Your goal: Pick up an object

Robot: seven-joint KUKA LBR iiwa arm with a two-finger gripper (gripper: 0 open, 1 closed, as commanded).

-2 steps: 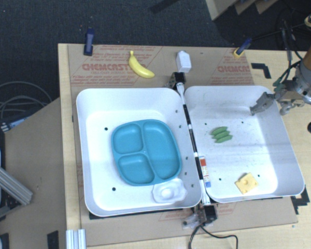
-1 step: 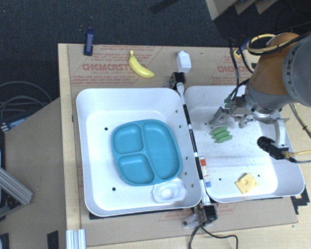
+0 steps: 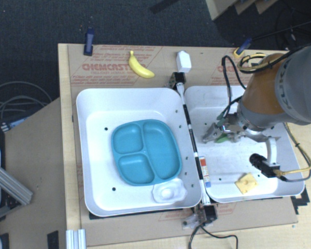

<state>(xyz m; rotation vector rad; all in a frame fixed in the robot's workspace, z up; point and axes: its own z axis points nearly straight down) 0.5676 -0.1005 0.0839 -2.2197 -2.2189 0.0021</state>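
Green piece, small and partly hidden, lies right against the gripper and is the likeliest target, since the arm has the tool low over the floor of the right bin, tilted as if for a grasp. Whether the gripper is spread or pressed together on the piece cannot be told from this slant, so nothing counts as held.

The left bin sits well away from the gripper, across the divider. It holds a blue divided tray, probably too broad and flat for a two-finger pinch. A white cup rests at the tray's near corner. A banana lies on the bench outside both bins, probably out of play. A yellow block sits in the right bin, near the gripper but clear of it.
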